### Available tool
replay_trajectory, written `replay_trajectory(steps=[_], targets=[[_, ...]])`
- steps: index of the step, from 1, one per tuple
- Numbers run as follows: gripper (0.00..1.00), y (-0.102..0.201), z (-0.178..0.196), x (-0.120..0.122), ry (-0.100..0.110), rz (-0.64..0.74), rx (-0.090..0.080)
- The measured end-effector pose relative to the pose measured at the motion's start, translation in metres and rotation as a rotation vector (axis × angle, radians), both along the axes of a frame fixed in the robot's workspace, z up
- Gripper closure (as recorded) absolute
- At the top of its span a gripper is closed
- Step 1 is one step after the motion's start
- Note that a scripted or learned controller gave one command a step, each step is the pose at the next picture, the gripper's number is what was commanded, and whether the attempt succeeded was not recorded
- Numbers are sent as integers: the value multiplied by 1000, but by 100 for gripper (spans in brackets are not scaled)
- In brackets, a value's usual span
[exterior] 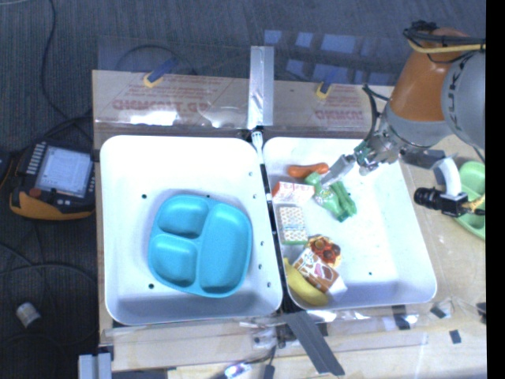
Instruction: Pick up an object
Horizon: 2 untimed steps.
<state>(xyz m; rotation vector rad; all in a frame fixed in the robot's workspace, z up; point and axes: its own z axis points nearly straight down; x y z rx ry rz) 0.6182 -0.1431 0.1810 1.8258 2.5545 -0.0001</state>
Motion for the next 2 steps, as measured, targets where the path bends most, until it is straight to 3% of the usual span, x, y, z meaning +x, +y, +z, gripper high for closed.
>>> replay_trajectory(steps=[1, 2], targets=[[0, -20, -84, -5, 3, 72, -1], [0, -9, -91, -45, -14, -92, -1]])
